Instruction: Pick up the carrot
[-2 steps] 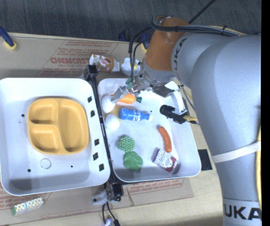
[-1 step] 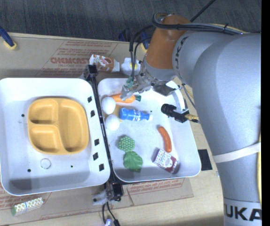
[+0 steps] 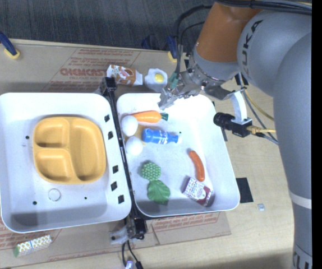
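We begin at the near edge of the right bin [image 3: 224, 167], where a dark red packet [image 3: 197, 190] lies beside a green leaf piece [image 3: 159, 191], with a green dotted piece [image 3: 150, 170] just behind the leaf. A sausage [image 3: 197, 165] lies slantwise toward the right wall, well apart from the rest. Further back, two white eggs [image 3: 129, 125] rest against the dividing wall, and a blue bottle [image 3: 160, 136] lies on its side between them and the bin's middle. In the left bin [image 3: 4, 150] a yellow divided tray [image 3: 69, 148] sits flat; we judge it a likely destination for picked items. The carrot [image 3: 147, 116] lies on its side in the far part of the right bin, its green tip pointing right, just behind the blue bottle and touching or nearly touching the upper egg. The gripper [image 3: 168, 101] hangs just above and to the right of the carrot's green tip, near but apart from it, with nothing between its fingers; we cannot tell how far they are parted, as the wrist hides much of them. We judge the approach unfinished: the tool must shift left over the carrot's body, and the crowding egg and bottle could foul the closing.
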Controlling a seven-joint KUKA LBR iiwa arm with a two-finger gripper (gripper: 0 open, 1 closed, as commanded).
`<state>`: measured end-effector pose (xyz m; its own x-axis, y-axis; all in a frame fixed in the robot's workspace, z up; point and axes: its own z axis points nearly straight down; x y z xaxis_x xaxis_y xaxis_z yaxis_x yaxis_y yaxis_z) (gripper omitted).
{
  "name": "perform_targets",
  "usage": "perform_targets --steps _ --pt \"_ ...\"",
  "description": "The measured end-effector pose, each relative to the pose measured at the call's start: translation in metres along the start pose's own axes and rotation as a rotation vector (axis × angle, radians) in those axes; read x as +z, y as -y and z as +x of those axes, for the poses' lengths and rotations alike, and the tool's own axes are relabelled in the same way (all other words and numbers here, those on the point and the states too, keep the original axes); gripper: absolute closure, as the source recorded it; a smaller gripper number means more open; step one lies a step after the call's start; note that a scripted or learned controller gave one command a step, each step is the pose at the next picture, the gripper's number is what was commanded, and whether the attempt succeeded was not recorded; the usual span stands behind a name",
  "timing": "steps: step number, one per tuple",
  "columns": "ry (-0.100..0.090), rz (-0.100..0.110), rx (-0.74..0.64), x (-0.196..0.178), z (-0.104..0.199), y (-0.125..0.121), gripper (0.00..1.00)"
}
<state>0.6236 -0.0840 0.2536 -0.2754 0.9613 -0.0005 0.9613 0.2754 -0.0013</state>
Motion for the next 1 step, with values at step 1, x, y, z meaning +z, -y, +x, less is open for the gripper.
perform_targets --steps 1 --pt "-0.002 0.004 -0.001 0.0626 0.0746 0.0602 1.00"
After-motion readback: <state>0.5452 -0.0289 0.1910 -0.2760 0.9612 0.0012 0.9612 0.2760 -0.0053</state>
